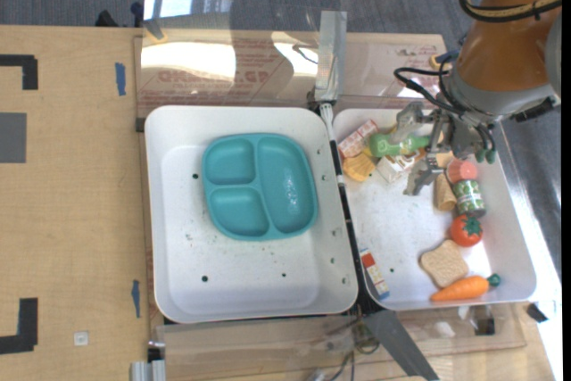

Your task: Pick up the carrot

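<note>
Camera view looks down on two white bins: the left bin (pixel 169 281) carries a teal divided plate (pixel 260 186), and the right bin (pixel 397 227) is crowded with toy food. The carrot (pixel 461 288) lies flat at the near edge of the right bin, just beside a slice of bread (pixel 443 263) and close to the bin's front wall, with a tomato (pixel 466 229) a little farther back. The pincer (pixel 426 172) hangs over the far part of that bin, well apart from the carrot, above a clutter of small packets (pixel 359 138) and a green piece (pixel 393 144); whether it is wide or narrow I cannot tell, and nothing is seen held in it. Judging from this, the risk is a miss: the carrot sits so near the wall and the bread that a descent could strike the rim or catch the bread instead. Its tapered, rounded body could also roll or squirt out if gripped near the thin end
</note>
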`<state>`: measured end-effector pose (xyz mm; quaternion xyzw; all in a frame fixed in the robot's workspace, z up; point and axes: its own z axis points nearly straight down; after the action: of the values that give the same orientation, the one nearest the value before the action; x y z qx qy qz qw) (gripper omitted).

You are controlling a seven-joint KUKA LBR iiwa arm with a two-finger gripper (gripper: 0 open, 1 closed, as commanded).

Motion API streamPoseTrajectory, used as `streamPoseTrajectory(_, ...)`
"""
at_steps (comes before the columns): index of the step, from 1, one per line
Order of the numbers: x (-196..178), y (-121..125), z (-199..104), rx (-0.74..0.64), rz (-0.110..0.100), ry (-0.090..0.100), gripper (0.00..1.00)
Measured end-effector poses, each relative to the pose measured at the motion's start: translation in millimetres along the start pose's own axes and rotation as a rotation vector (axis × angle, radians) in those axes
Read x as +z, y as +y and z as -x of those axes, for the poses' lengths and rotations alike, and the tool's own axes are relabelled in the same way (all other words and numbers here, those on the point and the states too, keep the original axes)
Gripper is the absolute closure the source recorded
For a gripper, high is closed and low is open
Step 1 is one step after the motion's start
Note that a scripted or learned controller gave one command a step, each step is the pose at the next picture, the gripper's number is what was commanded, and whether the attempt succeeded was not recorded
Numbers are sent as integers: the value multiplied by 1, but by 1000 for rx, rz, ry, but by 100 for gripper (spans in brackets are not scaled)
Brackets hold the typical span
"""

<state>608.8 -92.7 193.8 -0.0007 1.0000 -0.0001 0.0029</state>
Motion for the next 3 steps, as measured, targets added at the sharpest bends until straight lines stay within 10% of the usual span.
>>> streamPoseTrajectory(1, 104, -44, -41, 20, -1, -5, 0)
streamPoseTrajectory(2, 105, -102, -84, 517, -1, -2, 0)
streamPoseTrajectory(3, 104, -35, -126, 787, 1, -6, 0)
